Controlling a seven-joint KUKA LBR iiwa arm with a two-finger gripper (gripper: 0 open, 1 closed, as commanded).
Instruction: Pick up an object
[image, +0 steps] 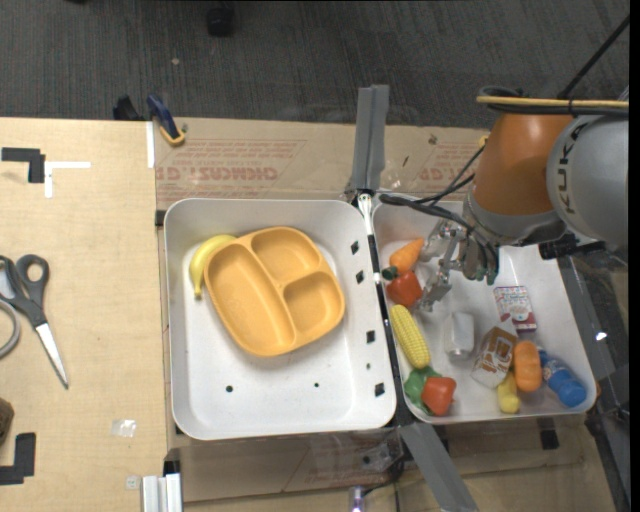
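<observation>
- Nearest the camera, a red-and-green plastic pepper (432, 391) lies below the claw (447, 272).
- Claw hangs low in the right white bin (585, 330); whether it is apart, I cannot tell.
- Red plastic tomato (405, 289) sits just left: descend squarely, clear of the yellow plastic corn cob (409, 335).

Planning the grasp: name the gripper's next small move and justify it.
Probably lower a little and close. The gripper hangs in the right bin just beside the red toy at the carrot, with nothing seen between its fingers.
</observation>
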